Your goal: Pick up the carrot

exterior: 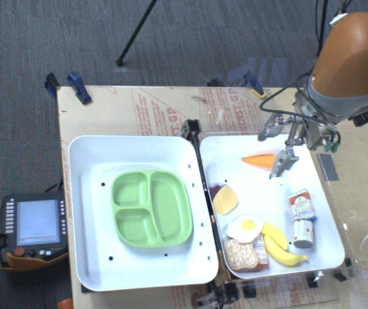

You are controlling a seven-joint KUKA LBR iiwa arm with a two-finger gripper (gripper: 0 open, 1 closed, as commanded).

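You're at the approach step: the hand hangs spread wide, holding nothing, just beside the carrot, which lies near the far edge of the right bin. Next, lower squarely over it and close.

The carrot is a small orange wedge, smooth and evenly coloured, lying flat on the white floor of the right bin. It sits in the bin's far half, toward twelve o'clock from the bin's middle. Its long axis runs roughly from nine o'clock to three o'clock: the narrow tip points to nine o'clock, and the body broadens toward three o'clock. The broad end is partly hidden, so its full length cannot be told. It lies apart from the other items, which cluster toward six o'clock from it.
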